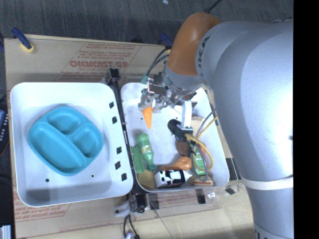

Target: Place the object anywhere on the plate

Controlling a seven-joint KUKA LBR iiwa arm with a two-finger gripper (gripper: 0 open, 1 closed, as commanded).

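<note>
I see the small orange carrot-shaped toy in the right white bin, long axis near vertical in view, tip pointing down, its top pinched between the gripper fingers. Just below lie a green plastic bottle and a black-and-white cow toy. The blue divided plate sits in the left white bin.

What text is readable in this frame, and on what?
"CHEMCAST GP" in red print on the brown board under the bins, above the left bin.
Smaller red lines above and below it on the same board: too blurred to read.
Green bottle in the right bin: any label is too small to read.
No text on the blue plate.
</note>
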